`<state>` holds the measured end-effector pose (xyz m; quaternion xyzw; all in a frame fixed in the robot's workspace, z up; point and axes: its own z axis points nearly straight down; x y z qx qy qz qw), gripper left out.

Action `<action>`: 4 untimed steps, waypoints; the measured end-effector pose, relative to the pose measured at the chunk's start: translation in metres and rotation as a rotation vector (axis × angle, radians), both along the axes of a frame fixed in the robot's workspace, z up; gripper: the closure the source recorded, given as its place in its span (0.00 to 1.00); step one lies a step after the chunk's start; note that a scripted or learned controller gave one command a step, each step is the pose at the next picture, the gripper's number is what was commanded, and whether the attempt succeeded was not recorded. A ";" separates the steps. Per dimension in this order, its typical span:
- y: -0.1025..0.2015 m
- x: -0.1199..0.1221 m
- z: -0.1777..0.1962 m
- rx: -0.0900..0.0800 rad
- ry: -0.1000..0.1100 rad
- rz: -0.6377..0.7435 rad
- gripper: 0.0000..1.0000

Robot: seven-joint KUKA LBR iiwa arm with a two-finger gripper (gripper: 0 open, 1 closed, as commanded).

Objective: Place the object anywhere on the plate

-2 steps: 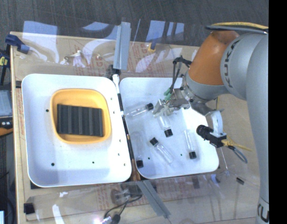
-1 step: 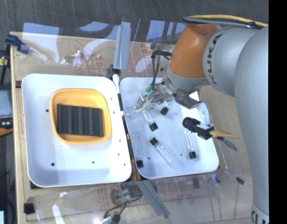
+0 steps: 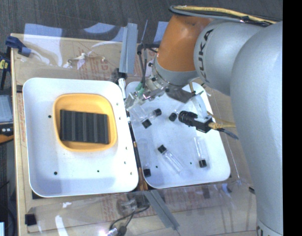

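The grey arm (image 3: pixel 249 87) reaches in from the right of the camera view, its broad body covering much of that side. Its orange band (image 3: pixel 182 33) sits above the wrist, which points down and to the left. The gripper (image 3: pixel 141 93) hangs low beneath the wrist, partly hidden by it.

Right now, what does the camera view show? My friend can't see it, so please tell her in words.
A grey robot arm with an orange band reaches from the right over the right white bin, where small clear vials with black caps lie scattered. The left white bin holds a yellow plate with a dark ribbed block on it.
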<state>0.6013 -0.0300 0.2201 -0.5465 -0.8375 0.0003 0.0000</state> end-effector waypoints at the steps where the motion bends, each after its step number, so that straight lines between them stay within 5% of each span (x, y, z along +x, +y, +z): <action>1: 0.000 0.000 0.000 0.000 0.000 0.000 0.00; 2: -0.044 0.009 -0.011 -0.001 -0.001 0.068 0.00; 3: -0.013 0.016 -0.016 -0.001 -0.002 0.087 0.00; 4: 0.001 0.027 -0.012 0.000 -0.003 0.364 0.00</action>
